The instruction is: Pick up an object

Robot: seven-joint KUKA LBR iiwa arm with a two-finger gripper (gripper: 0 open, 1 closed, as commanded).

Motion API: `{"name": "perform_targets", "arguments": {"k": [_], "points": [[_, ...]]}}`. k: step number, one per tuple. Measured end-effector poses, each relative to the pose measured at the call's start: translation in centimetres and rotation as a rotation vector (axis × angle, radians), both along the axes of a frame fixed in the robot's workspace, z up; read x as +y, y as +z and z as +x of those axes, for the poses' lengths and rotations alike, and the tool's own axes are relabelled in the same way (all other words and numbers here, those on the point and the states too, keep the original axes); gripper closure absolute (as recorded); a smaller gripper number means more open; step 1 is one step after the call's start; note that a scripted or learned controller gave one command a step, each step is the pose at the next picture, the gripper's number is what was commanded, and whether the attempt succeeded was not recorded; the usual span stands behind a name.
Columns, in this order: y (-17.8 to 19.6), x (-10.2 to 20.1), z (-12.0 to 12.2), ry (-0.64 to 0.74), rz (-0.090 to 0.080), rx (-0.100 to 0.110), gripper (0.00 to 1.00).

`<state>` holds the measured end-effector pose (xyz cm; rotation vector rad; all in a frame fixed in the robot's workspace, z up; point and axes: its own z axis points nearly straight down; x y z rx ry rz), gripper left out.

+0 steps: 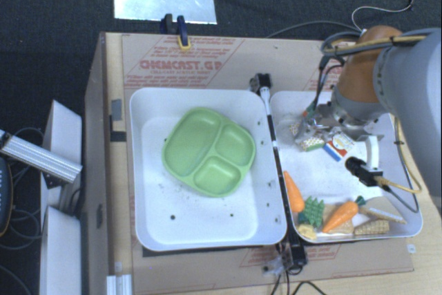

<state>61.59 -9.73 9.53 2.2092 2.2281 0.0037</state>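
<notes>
Left bin (141,169) on the bench (200,59) holds a green divided plate (209,150), lying flat near its centre. Right bin (314,169): along the near edge lie one carrot (294,191) by the divider, a green toy (313,211), a second carrot (342,215) and a waffle piece (378,224), all close together. The arm (387,72) reaches in from the right with its claw (314,126) low over the bin's far part, just above a small pale block (310,143) and beside a red-white-blue item (335,147); claw state cannot be told.
</notes>
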Motion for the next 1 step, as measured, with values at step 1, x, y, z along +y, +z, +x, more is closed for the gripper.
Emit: {"name": "perform_targets", "arguments": {"k": [1], "points": [[10.39,1.37,-3.71,-0.003,0.0,-0.001,1.0]]}}
